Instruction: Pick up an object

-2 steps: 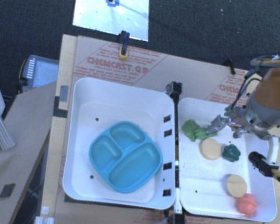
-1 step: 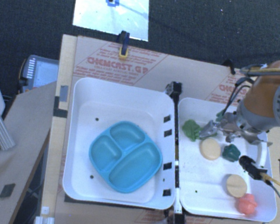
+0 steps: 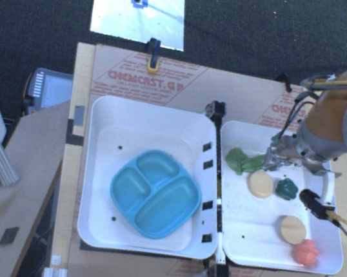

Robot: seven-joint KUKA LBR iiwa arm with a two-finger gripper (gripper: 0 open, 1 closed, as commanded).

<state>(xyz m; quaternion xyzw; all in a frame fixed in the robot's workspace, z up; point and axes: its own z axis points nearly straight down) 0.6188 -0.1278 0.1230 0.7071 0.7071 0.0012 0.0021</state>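
Note:
The right bin (image 3: 244,247) holds several small objects. A green leafy piece (image 3: 240,160) lies at its far left, with a cream round piece (image 3: 261,184) and a small teal piece (image 3: 286,188) just in front of it. Nearer the front sit a tan disc (image 3: 292,229) and a pink lump (image 3: 305,253). My gripper (image 3: 273,159) is low over the bin's far side, at the right end of the green piece and just behind the cream one. Whether it touches either is not visible, and nothing shows in its grasp.
In the left bin (image 3: 93,174) lies a blue divided plate (image 3: 155,192). A black divider with clips (image 3: 213,173) runs between the bins. The grey arm with its orange band (image 3: 333,117) hangs over the right bin's far right corner, and cables (image 3: 343,223) trail along the right rim.

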